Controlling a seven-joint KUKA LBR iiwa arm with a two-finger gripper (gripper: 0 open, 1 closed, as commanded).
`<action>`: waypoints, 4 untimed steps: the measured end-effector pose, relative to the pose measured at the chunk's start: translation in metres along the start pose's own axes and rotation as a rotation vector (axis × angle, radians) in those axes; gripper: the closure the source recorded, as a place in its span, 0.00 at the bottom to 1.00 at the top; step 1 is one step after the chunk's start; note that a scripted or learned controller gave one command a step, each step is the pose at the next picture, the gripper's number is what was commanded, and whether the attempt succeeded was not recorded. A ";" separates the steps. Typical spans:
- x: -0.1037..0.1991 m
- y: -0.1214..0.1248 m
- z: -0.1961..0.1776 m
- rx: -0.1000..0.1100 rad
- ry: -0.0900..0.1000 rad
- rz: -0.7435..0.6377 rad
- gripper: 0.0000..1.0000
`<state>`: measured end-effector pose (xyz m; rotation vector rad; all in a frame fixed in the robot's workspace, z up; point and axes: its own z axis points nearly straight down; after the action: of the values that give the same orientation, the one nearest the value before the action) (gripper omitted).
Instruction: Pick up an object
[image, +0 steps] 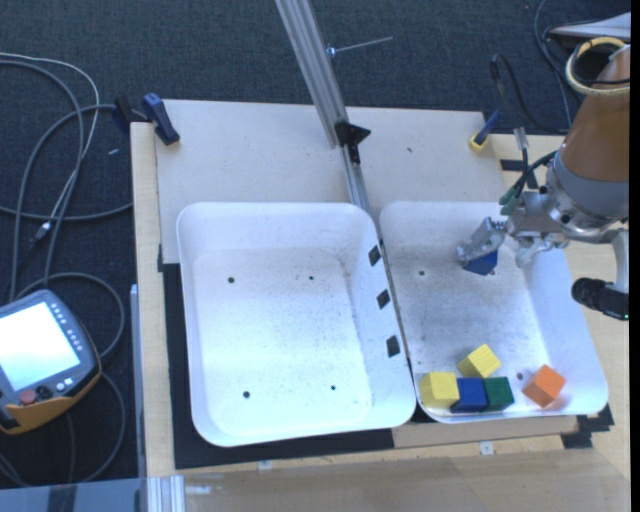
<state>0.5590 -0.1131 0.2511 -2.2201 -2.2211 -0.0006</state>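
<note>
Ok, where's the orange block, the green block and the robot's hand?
orange block (545, 384), camera view, its top face.
green block (499, 392), camera view, its top face.
hand (484, 250), camera view, between its fingertips, by a blue block.

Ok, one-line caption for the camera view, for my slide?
Gripper lifts a blue block above the right bin; five blocks lie below.

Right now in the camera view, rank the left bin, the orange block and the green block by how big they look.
1. left bin, far the largest.
2. orange block.
3. green block, partly hidden by the blue block beside it, so its rank below orange is unsure.
</note>
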 end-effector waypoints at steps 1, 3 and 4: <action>-0.050 0.037 0.156 0.008 0.000 0.002 0.00; -0.073 0.091 0.151 -0.004 -0.001 -0.003 0.00; -0.075 0.091 0.139 -0.005 -0.004 -0.003 1.00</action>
<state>0.6501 -0.1878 0.1117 -2.2220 -2.2287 -0.0023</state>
